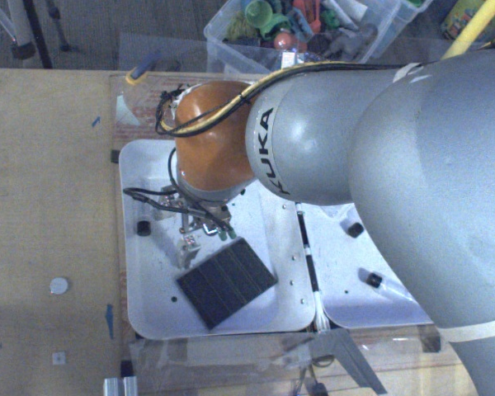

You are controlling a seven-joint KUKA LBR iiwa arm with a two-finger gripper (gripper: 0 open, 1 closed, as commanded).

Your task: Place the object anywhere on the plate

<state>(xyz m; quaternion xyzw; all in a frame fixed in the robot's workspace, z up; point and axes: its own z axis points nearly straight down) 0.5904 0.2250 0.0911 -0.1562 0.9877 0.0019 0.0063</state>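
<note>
Hovering low over the left bin [136, 304], with the gripper [186, 252] pointed down at the white floor just beside the plate [228, 281]. Cannot tell from this slant whether the gripper stands open or closed, nor whether anything sits in it; wrist hardware and cables crowd the tip.

Taking the plate to be the dark, flat, square slab: lies immediately toward the view's lower right of the gripper tip, its upper-left edge close by the tip, possibly touching. Sits turned on the diagonal, one corner aimed up-right and one down-left, so that the nearest edge runs obliquely past the tip rather than square to it.

Judging the object harder. Nearest loose candidate is a small black piece [143, 228], in the same bin, off to the view's left of the gripper and slightly higher, on the side opposite the plate. Also a green bit [226, 233] hard against the wrist hardware, just up-right of the tip; too small to say whether part of the tool or a carried item. Two more dark pieces [355, 229] in the right bin [396, 312], well apart from the tip and partly under the arm.

If carrying something, calls for only a short shift down-right onto the slab. If not, calls for a reach leftward first, away from the plate.
</note>
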